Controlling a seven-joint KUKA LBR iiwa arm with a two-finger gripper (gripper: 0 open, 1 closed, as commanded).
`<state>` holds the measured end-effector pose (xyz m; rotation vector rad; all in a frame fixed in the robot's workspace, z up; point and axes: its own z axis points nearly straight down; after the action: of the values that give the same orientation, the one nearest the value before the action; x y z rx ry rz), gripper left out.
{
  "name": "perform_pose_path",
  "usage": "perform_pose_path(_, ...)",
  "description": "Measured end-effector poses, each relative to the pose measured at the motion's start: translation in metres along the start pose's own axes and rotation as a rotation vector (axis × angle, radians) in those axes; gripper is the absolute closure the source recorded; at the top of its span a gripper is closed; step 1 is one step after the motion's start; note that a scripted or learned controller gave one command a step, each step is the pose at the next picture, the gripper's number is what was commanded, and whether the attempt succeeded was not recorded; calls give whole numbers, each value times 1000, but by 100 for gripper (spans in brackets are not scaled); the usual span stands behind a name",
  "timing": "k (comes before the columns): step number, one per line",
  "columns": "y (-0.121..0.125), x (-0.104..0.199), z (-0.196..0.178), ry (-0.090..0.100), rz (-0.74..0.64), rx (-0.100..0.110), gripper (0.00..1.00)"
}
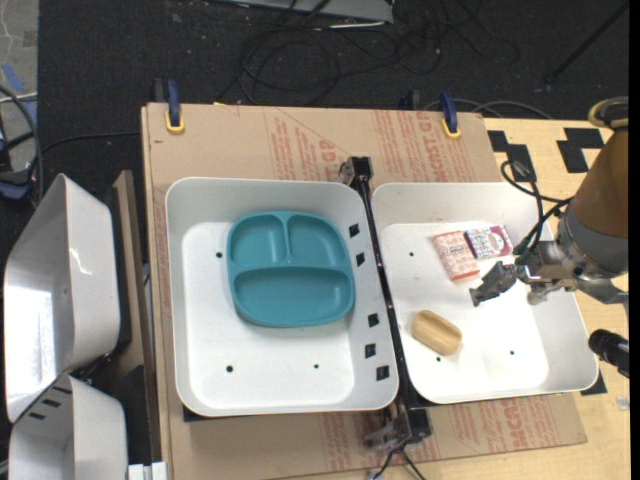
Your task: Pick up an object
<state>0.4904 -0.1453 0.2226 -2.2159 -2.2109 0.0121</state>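
Note:
The right bin (pixel 560 373) holds a tan, bread-like oblong (pixel 437 332) near its front left and two small packets at the back: a red-and-white one (pixel 455 252) and a pink-and-white one (pixel 488 241). My gripper (pixel 492 285) hangs over the right bin, just right of and below the packets and up and to the right of the tan oblong. Its dark fingers (pixel 487 289) point left, and nothing shows between them. A teal divided plate (pixel 291 269) lies in the left bin (pixel 200 368).
The arm's grey and orange body (pixel 600 218) reaches in over the right bin's right wall. A black divider (pixel 378 288) runs between the bins. Cardboard (pixel 300 138) lies under both bins, clamped at the back. White containers (pixel 50 288) stand at the far left.

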Motion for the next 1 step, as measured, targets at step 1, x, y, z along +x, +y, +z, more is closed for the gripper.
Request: perform_pose_path(1,3,0,-6,-2,-4,-12,0)
